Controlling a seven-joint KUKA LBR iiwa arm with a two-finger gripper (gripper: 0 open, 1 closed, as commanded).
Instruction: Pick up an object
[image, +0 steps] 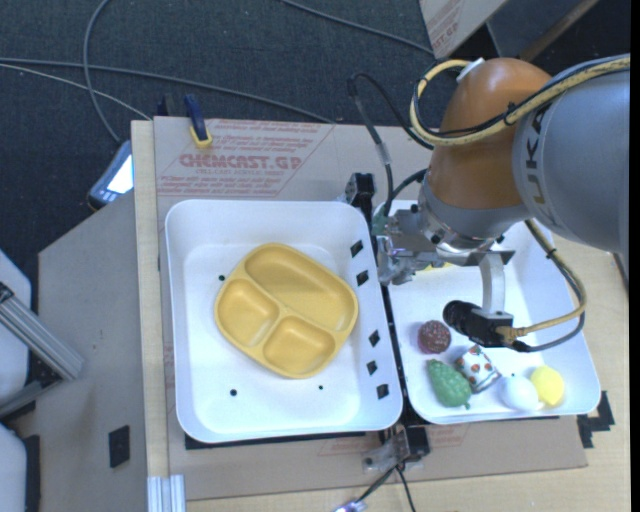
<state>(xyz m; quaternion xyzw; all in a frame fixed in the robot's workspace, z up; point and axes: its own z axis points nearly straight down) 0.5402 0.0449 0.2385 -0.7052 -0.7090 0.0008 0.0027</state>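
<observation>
The right bin (560, 290) holds several small objects along its near side: a dark red ball (434, 336), a green lumpy toy (449, 383), a small white and red piece (479, 368), a white ball (520, 392) and a yellow lemon-like piece (547, 385). My gripper (425, 265) hangs under the orange wrist, over the left half of the right bin. It is just behind the dark red ball and close to the divider between the bins. Nothing is visibly held in it.
A yellow divided plate (287, 309) lies in the middle of the left bin (195, 300). Black clips line the divider (372, 330) between the bins. A yellow cable (550, 325) loops from the arm over the right bin.
</observation>
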